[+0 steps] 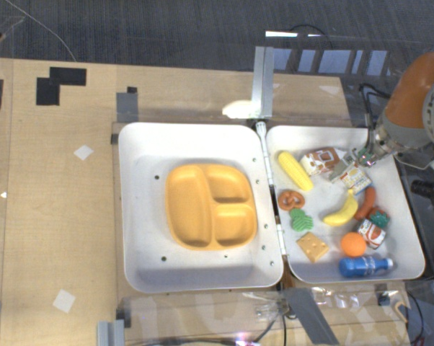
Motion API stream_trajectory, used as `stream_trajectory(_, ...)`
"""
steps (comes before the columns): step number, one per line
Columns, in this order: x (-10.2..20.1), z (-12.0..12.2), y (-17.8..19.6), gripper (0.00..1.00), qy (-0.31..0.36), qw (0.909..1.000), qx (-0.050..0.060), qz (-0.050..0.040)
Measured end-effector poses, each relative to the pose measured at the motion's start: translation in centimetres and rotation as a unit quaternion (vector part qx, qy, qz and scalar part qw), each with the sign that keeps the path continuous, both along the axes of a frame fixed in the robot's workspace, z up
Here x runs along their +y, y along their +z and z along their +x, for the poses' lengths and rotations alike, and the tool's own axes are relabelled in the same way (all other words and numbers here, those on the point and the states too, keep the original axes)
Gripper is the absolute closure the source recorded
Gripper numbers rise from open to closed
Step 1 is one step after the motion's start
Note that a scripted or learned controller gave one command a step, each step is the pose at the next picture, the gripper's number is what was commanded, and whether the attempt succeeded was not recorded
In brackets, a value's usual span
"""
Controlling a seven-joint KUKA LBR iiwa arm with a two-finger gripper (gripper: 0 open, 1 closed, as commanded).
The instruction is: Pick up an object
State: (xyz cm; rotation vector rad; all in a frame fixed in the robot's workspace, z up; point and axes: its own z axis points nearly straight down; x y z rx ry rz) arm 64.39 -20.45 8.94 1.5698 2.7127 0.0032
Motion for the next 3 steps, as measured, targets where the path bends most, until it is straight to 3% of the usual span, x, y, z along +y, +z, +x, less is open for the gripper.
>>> stream_trajectory(1, 1.4, 2.3, 0.2, 0.0, -0.068, 0.9976, 0.01, -0.0007)
stream_trajectory(2, 1.5, 1.9, 1.3, 1.0, -0.065, 0.9977, 0.021, 0.0009)
stream_trajectory(3, 9.1, -4.9, 10.4, 1.0, -0.02, 0.9998, -0.007, 0.001)
